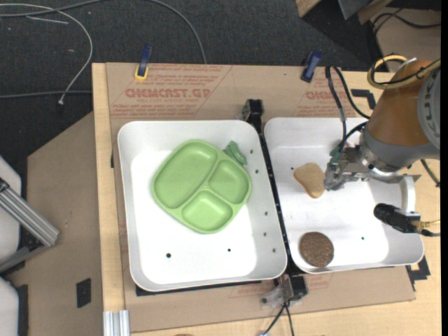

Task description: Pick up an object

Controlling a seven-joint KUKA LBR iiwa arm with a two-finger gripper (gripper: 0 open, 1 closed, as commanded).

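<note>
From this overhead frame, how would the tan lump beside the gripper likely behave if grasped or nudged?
The tan lump looks rounded and irregular, so it may slip or twist between narrow fingers. Lying flat on the right bin floor, it seems unlikely to roll far. With the gripper at its edge, a nudge would probably slide it.

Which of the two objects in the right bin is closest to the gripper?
The tan lump: it lies right beside the gripper, in the middle of the right bin. The round brown disc sits well clear, near the bin's front edge.
</note>
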